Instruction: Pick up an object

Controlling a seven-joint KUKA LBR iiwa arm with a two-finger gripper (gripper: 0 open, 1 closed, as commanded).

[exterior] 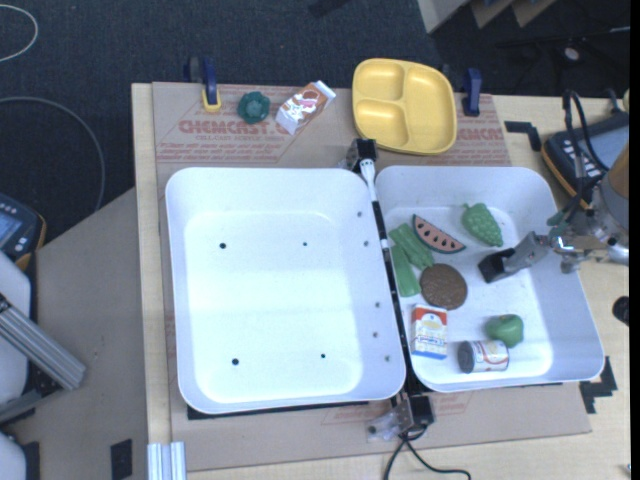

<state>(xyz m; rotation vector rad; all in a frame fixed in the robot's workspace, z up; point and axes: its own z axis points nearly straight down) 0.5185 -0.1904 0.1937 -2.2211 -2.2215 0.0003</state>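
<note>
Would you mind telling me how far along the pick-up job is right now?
Nothing looks picked yet. The hand sits low inside the right bin, near the brown disc, with nothing visible between its fingers. Watermelon slice, can and green pepper lie in the bin. Grasping and lifting remain.

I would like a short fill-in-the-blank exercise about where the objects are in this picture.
1. The watermelon slice lies in the ____ bin.
2. The yellow divided plate rests outside the bins, at the ____ edge of the bench.
3. The brown round cookie sits directly above the small ____ carton.

Missing words: right; far; red-and-white
</note>
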